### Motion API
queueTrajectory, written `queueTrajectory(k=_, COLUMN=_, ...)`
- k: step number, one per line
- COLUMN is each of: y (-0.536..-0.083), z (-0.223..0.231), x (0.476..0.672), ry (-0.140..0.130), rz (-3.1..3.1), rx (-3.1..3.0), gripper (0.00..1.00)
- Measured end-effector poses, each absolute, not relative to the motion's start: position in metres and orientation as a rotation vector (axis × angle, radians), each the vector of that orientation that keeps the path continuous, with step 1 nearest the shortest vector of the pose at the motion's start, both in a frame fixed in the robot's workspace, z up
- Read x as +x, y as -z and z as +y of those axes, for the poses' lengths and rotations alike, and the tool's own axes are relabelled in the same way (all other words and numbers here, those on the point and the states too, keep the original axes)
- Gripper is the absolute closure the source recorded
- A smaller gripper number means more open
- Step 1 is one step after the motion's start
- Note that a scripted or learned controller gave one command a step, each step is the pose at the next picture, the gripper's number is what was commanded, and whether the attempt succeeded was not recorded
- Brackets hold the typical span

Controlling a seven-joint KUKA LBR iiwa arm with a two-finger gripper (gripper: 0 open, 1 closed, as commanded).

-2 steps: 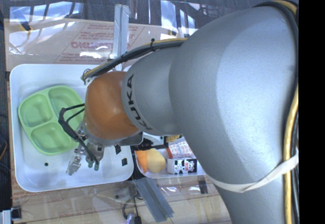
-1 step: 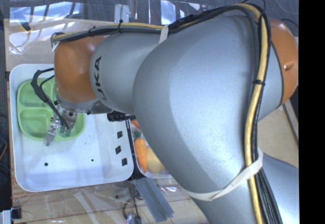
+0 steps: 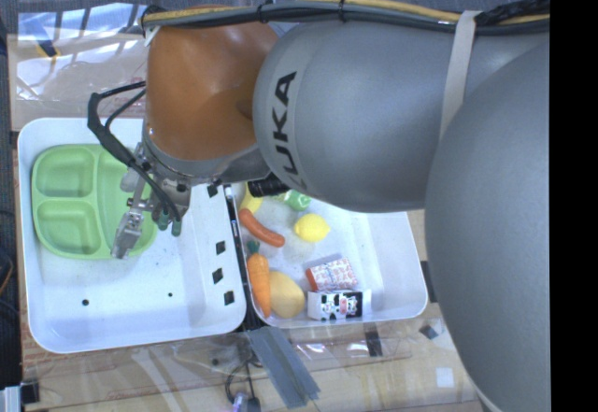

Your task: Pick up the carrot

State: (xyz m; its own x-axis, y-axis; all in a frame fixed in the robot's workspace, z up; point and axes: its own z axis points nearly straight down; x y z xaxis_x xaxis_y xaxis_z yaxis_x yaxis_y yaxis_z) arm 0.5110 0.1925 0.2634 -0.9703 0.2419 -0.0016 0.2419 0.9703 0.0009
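Observation:
The carrot [image 3: 259,285] is orange with a green top and lies lengthwise along the left wall of the right bin [image 3: 404,281], beside a yellowish potato [image 3: 288,296]. My gripper [image 3: 131,228] hangs over the left bin [image 3: 112,312], at the right edge of a green divided tray [image 3: 70,200], well to the left of the carrot. Nothing shows in it. The arm's orange band and grey body cover the back of both bins.
The right bin also holds a red sausage [image 3: 262,228], a lemon [image 3: 312,229], a green item [image 3: 297,201], a red-and-white packet [image 3: 333,272] and a cow-patterned carton [image 3: 336,305]. A raised divider [image 3: 220,261] separates the two bins.

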Motion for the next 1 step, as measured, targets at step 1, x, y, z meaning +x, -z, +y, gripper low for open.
queueTrajectory(k=1, y=-0.1133, z=0.1952, x=0.4749, ry=0.003, rz=3.139, rx=0.202, gripper=0.00)
